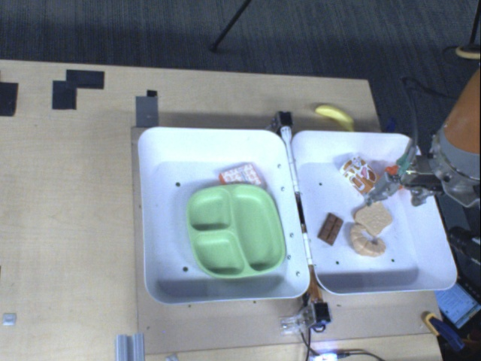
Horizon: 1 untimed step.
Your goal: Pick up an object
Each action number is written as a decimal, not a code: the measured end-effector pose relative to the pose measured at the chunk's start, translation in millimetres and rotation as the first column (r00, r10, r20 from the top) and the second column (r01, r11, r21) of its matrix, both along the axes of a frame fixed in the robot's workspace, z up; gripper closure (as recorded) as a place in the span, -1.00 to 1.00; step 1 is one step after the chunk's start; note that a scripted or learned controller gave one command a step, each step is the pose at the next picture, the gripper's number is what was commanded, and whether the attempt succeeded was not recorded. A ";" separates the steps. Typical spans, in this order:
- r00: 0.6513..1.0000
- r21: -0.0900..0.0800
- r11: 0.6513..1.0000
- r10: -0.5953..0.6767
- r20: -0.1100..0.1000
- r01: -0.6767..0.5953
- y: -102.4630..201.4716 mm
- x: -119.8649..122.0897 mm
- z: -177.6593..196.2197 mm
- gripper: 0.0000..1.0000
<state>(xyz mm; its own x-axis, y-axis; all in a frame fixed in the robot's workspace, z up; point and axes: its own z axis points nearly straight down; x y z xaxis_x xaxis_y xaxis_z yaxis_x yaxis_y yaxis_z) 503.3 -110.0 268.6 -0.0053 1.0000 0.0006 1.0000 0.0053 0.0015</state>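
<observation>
In the right bin [421, 277] lie an orange-and-white snack packet [357, 173], a brown chocolate bar [330, 229], a tan bread slice [374, 219] and a round bagel-like piece [367, 243]. My gripper [382, 189] reaches in from the right and hangs just above the bread slice's upper edge, right of the snack packet. It is low over the bin floor, and nothing is seen lifted in it. The left bin [161, 201] holds a green divided plate [235, 229] and a red-and-white packet [240, 174] behind the plate.
A yellow banana [334, 115] lies on the bench behind the right bin. Black clamps [282, 119] sit on the seam between the bins. Cables and a connector [312, 318] lie at the front edge. Dark tape marks [75, 87] dot the bench at far left.
</observation>
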 end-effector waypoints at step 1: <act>1.000 0.001 1.000 -0.003 0.004 0.003 27.5 -9.0 -181.0 -1.00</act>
